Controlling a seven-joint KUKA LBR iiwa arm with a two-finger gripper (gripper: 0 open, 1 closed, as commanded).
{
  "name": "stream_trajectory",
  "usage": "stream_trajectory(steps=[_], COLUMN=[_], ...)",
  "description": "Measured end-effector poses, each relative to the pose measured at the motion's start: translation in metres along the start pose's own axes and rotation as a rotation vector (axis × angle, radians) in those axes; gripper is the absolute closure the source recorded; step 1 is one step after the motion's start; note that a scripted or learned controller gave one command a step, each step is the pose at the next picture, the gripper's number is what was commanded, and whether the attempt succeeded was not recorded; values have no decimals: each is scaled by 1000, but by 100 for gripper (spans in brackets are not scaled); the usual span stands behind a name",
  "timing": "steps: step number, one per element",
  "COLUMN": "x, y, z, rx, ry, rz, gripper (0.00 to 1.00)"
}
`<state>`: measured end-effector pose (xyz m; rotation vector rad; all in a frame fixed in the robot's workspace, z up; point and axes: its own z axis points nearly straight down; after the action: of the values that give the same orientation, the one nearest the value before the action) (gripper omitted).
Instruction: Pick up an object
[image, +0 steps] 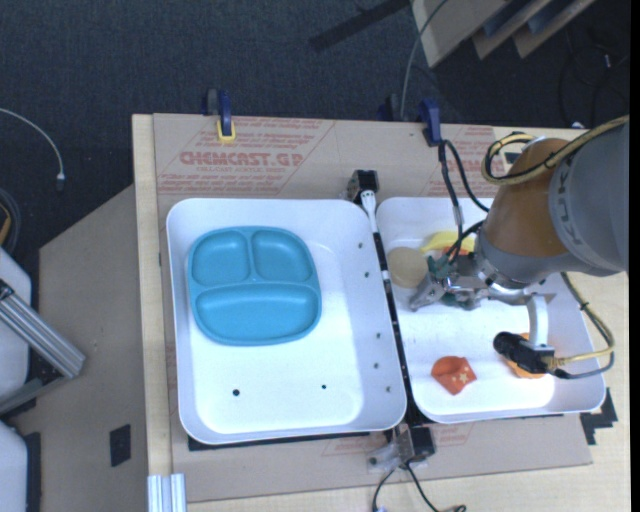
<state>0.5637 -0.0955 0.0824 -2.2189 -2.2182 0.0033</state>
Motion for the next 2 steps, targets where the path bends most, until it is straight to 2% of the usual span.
stream_trajectory(steps=[1,2], x=[0,4], y=[1,10], z=[-13,-61], rx=[-5,-9], ry=[-2,-3], rz=[0,-2], gripper=[100,100])
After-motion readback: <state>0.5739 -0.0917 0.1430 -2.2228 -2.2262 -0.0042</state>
